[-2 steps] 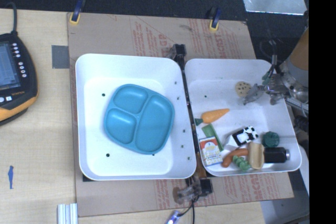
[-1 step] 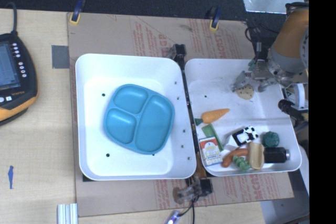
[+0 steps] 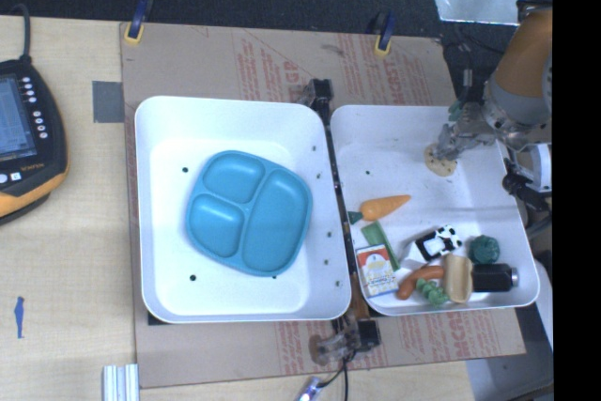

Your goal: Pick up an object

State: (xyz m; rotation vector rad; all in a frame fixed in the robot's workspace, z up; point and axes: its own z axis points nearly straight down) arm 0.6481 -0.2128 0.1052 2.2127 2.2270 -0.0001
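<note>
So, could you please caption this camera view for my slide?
KUKA arm's gripper poised over a tan disc in the right bin; blue divided plate left.

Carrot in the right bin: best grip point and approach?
Grip the carrot across its thicker orange body near the middle, coming straight down from above. It lies flat, tip pointing to the upper right, with bare bin floor on both long sides, so fingers should straddle its width. Avoid the green-stem end at lower left, which sits close to the clutter. The gripper is further up the bin.
</note>
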